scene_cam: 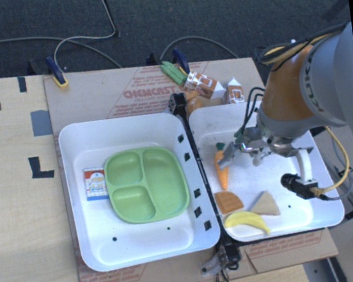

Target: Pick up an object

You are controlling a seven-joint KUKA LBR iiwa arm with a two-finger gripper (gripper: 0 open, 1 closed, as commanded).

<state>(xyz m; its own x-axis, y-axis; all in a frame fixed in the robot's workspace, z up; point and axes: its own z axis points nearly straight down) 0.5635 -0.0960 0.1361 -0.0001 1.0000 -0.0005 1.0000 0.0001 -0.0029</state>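
Gripper [234,149] low in the right bin [316,219], reaching from the right; jaws too blurred to tell whether wide or narrow. Carrot [221,170] lies just beside the fingertips, possibly touching. Nearer the front edge: brown biscuit-like piece [228,200], tan wedge [267,204], banana [246,221]. Left bin [87,245] holds a green divided plate [147,183] and a small card [95,184] beside it.

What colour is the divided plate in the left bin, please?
Light green, seen in the camera view: the divided plate.
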